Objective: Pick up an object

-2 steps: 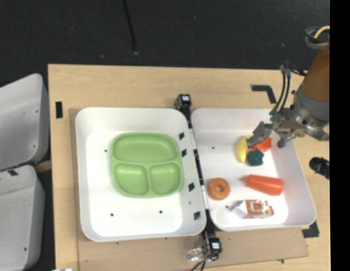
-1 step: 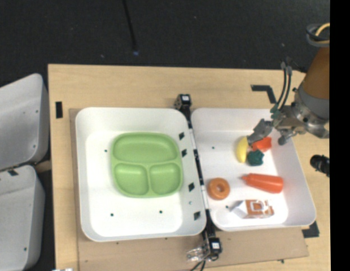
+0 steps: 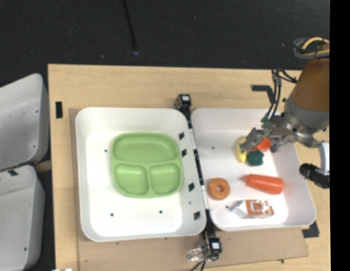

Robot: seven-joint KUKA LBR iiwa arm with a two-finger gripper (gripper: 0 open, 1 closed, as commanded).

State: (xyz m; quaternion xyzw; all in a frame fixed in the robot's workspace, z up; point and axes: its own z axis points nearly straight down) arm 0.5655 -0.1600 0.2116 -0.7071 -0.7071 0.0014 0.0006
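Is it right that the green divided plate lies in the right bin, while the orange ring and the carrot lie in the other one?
Not quite. The camera view shows the green divided plate in the left bin. The orange ring and the carrot lie in the other one, the right bin.

Likely a robotics lab — plywood bench (image 3: 135, 83), two white bins (image 3: 84, 151), grey arm (image 3: 310, 95) — dark floor around.

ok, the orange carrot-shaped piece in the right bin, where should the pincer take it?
Grip the orange carrot-shaped piece across its thick middle, coming straight down. It lies flat, long axis left-right, tapering leftward, so close across the narrow width. Open floor lies either side; the donut and packet sit apart.
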